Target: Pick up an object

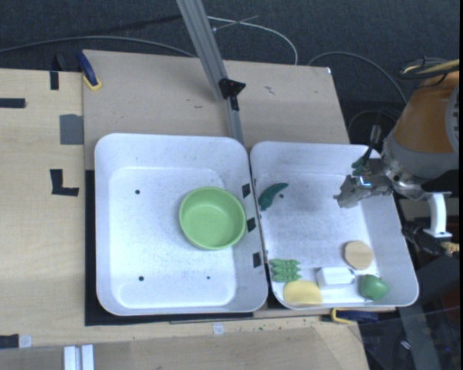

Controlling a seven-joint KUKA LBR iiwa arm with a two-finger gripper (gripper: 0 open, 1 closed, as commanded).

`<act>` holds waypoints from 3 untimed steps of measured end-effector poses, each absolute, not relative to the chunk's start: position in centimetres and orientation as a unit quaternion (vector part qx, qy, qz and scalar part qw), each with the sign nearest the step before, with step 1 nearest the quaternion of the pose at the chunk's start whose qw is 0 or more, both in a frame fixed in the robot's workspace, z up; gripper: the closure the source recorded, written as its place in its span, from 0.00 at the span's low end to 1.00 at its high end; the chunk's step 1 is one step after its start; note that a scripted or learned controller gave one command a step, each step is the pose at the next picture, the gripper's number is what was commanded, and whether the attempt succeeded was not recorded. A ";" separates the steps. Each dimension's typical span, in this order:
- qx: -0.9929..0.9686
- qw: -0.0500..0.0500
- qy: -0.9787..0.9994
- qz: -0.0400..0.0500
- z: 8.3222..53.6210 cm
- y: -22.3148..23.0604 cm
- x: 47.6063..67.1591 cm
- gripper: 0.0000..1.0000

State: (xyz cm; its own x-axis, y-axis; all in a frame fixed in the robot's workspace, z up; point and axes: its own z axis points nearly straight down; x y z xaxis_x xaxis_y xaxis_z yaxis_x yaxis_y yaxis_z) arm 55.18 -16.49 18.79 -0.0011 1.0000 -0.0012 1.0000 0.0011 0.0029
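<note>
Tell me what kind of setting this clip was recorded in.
Most likely a robotics lab bench set up for grasping trials: two white bins side by side on a wooden bench, a robot gripper over the right one, and toy-like items such as a green bowl inside.

Two shallow white bins sit side by side on the counter (177, 106). The left bin (116, 230) holds one green bowl (211, 218). The right bin (309, 206) holds six small things: one dark green curved piece (272, 195), one tan disc (358, 254), one green ball (373, 287), one white block (335, 276), one yellow lump (302, 292) and one green ridged piece (285, 268).
</note>
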 end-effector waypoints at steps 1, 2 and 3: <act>0.706 0.003 0.708 0.001 25.0 -16.5 54.7 1.00; 0.705 -0.001 0.709 0.000 23.8 -11.6 56.9 1.00; 0.705 -0.001 0.710 0.000 24.5 -6.8 58.4 1.00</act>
State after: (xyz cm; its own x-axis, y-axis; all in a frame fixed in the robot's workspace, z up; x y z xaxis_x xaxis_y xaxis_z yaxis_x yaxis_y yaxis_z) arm 58.37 -6.80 24.52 -0.0069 1.0000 0.0019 1.0000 0.0069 -0.0006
